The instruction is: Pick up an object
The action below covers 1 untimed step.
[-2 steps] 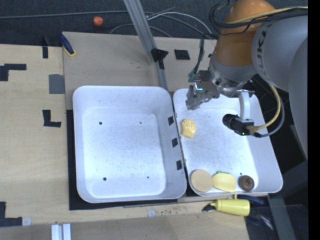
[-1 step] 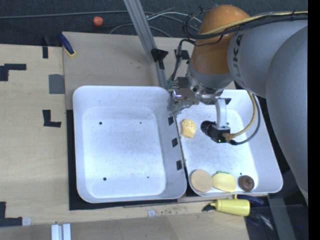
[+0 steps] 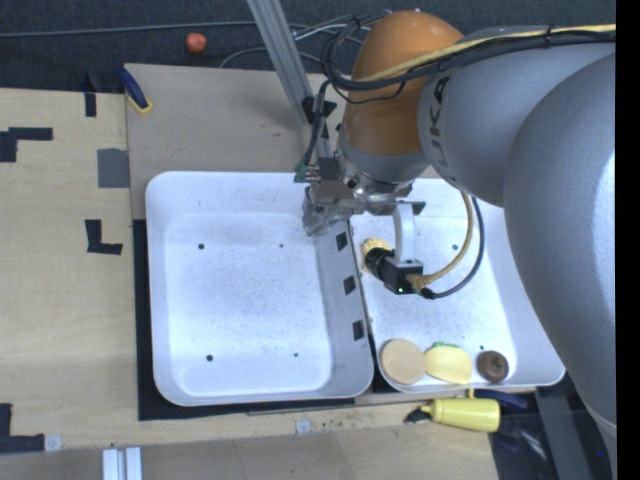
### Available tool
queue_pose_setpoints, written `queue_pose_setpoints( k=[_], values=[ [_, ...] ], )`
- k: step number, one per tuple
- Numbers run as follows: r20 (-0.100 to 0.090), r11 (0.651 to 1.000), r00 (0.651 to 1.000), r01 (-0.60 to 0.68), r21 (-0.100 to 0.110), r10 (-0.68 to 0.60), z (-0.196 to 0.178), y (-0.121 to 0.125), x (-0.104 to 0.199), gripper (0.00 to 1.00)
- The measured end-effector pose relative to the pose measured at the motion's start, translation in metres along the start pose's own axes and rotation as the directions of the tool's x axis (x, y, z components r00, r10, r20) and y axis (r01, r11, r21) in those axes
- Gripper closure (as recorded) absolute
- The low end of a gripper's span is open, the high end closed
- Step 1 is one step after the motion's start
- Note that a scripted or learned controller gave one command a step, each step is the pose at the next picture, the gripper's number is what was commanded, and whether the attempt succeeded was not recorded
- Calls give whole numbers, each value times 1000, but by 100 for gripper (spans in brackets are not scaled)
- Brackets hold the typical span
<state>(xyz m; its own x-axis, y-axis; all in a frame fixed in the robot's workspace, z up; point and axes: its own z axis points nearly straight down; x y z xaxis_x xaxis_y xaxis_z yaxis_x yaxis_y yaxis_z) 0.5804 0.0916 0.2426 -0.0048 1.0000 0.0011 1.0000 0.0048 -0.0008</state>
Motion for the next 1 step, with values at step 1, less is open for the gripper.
queue_pose_setpoints(
  k=[1],
  values=[
    [1,1000,1000,-4,0,4,0,0,-3,0]
  ],
)
